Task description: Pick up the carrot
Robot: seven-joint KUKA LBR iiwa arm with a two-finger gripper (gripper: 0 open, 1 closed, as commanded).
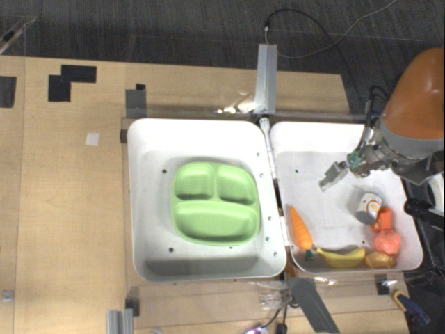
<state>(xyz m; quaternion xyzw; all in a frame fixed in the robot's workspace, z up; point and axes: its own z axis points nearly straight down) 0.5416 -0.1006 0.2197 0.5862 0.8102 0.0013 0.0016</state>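
Logging current state, one fixed overhead view:

arm: grey KUKA arm (417,127) with orange band enters from the right edge of the frame, upper right, over the right bin.
gripper: gripper (334,175) hangs over the upper middle of the right bin, pointing toward lower left. Fingers too small and blurred to read; cannot tell how far open. Nothing visible between them.
carrot: orange carrot (300,229) lies on the right bin floor, lower left part of that bin, close to its left wall, running top-left to bottom-right. Well apart from the gripper, below and left of it.
banana: yellow banana (341,257) lies along the bottom wall of the right bin, its left end just beside the carrot's lower end.
can: small grey-and-white can (368,207) lies tilted in the right part of the right bin, below and right of the gripper.
other items: orange block-like piece (384,219) just beside the can; pink-red round item (388,242) below it; yellowish-brown item (379,259) in the bottom right corner, near the banana's right end. Exact type of these three unclear.
right bin: white, shallow (306,138).
left bin: white, shallow (149,186), holds a light green divided tray (212,202) with three compartments, centred.
table: wood-coloured table (62,207) carries both bins; black cable (327,37) runs across the dark floor at top.
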